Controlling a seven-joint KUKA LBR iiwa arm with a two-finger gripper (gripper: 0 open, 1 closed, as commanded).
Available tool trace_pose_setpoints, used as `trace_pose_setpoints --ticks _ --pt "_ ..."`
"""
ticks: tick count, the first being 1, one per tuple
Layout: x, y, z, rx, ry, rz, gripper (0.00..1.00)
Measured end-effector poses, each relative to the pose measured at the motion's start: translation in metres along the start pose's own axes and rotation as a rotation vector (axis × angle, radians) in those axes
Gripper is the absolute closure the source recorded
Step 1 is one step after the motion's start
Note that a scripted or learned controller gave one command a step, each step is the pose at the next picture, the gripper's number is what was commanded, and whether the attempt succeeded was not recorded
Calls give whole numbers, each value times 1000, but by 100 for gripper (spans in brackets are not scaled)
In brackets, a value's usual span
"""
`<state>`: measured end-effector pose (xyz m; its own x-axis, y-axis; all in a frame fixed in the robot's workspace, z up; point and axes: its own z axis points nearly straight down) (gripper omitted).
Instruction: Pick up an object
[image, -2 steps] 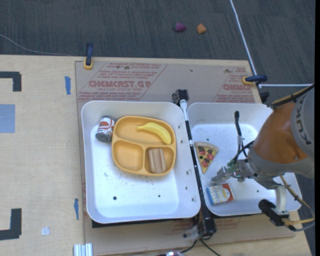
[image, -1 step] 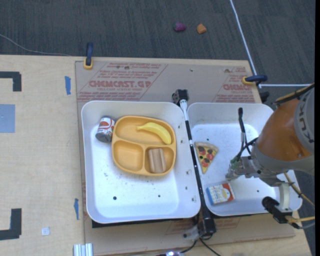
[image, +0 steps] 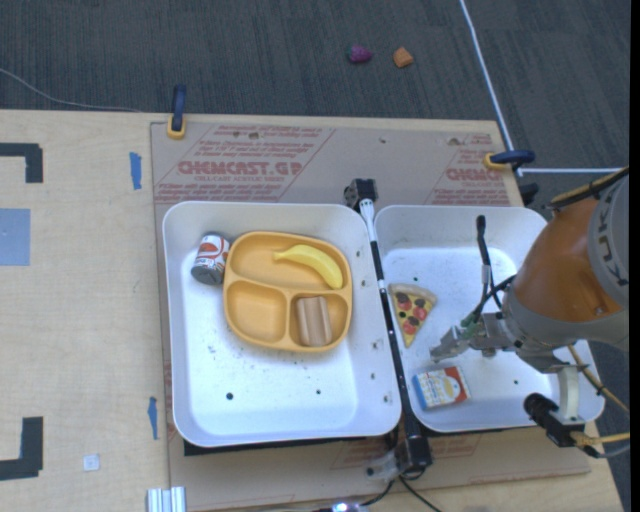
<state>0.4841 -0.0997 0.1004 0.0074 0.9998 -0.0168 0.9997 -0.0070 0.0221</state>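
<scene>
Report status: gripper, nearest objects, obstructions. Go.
Gripper low over right bin, nothing between fingers. Pizza slice just left of it, small carton just below. Banana in yellow tray, left bin. Nothing blocking.

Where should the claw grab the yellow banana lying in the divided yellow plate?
Grip the curved yellow banana across its narrow middle, coming straight down from above. It lies flat in the top compartment of the divided yellow plate, so its sides are open, while the raised plate rim blocks a sideways approach.

arm (image: 565, 275) reaches in from the right — gripper (image: 447, 346) low.
</scene>
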Motion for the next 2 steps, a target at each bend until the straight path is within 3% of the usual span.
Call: trace_pose_setpoints --ticks 1,2 --pt "6 -3 11 13 13 -4 0" --pt "1 0 0 0 0 0 100"
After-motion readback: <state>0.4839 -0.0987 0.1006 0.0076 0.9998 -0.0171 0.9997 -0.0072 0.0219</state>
